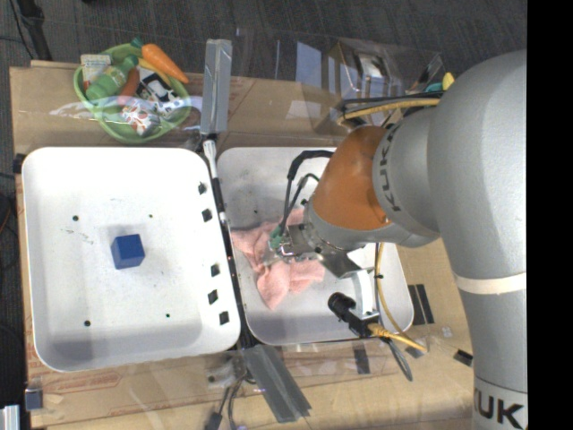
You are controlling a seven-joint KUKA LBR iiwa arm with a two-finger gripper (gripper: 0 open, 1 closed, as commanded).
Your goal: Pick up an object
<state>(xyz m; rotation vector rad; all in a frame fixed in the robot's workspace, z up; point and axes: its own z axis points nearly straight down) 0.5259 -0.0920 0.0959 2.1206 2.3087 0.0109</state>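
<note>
A crumpled pink cloth lies in the right bin, near its left wall. My gripper is down in that bin, right at the cloth's upper right part, under the orange wrist band. The arm's bulk hides the fingers, and whether they touch the cloth I cannot tell. A blue cube sits alone in the left bin, left of its middle.
A green bowl full of toy food, with an orange carrot on top, stands behind the left bin. A black cylindrical part and yellow cable hang off the arm over the right bin's front. The grey arm covers the bench's right side.
</note>
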